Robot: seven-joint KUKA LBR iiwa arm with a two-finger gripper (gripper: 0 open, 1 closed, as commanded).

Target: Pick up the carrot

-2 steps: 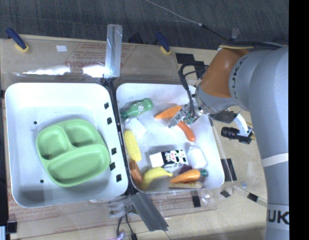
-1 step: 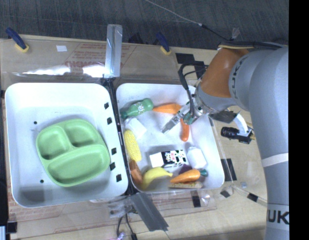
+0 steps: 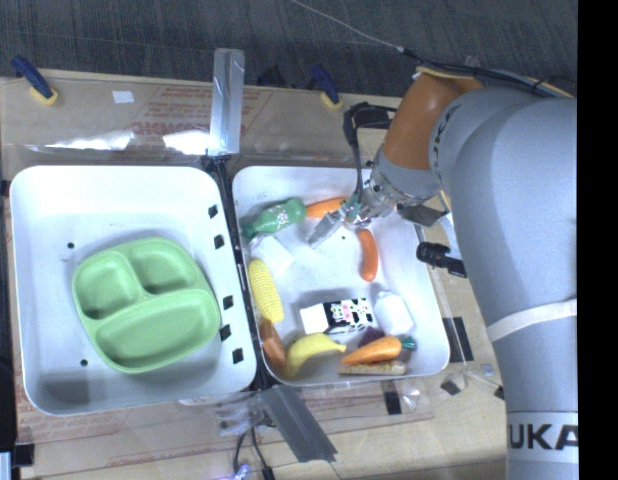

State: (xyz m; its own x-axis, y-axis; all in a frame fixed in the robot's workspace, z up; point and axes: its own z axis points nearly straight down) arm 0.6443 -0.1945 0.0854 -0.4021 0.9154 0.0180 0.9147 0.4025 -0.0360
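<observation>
Over the two bins, the carrot had not yet been lifted.

At left, the green divided plate sat alone in its bin; in the right bin the carrot lay near the front wall beside a banana, while the gripper hung well apart near the back, fingers slightly parted and empty, so the whole grasp looked still to do.

divided plate in left bin; carrot in right bin.
</observation>
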